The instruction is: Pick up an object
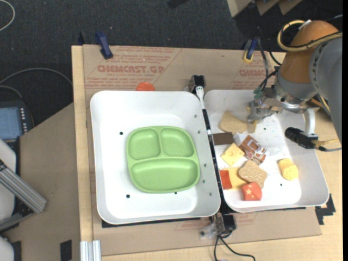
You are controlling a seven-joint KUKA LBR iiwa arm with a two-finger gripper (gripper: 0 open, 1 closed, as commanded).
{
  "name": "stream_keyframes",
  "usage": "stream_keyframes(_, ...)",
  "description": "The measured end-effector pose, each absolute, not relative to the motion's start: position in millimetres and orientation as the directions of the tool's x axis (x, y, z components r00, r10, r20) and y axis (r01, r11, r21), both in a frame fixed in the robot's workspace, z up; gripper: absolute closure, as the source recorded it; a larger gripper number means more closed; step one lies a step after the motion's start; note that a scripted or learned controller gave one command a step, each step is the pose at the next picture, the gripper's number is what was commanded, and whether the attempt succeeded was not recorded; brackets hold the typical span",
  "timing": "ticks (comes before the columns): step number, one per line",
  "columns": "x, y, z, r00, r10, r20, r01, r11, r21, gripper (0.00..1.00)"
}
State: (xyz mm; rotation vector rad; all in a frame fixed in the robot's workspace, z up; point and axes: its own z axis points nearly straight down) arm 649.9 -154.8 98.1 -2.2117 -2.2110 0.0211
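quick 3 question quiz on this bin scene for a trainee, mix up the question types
1. True or false: the green plate lies in the left bin.
2. Which bin is the gripper over? A) left bin B) right bin C) neither
3. Fill in: the green plate has ___ compartments.

Key
1. True.
2. B. It hangs over the right bin's far end, by the tan wedge.
3. Three: two small ones at the far side, one wide one at the near side.

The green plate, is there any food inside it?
No. The green plate sits in the left bin with its three sections bare. The toy food lies in the right bin. Under the plate is hidden.
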Motion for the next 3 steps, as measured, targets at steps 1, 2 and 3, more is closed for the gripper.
stream_keyframes(1, 585.2, -168, 142, 0.003, 1.000, 0.000, 1.000, -0.003, -0.003, 1.00)
stream_keyframes(2, 587.5, -167, 139, 0.001, 1.000, 0.001, 1.000, -0.001, -0.001, 0.00)
stream_keyframes(3, 645.5, -181, 82, 0.002, 1.000, -0.001, 1.000, -0.002, -0.011, 0.00)
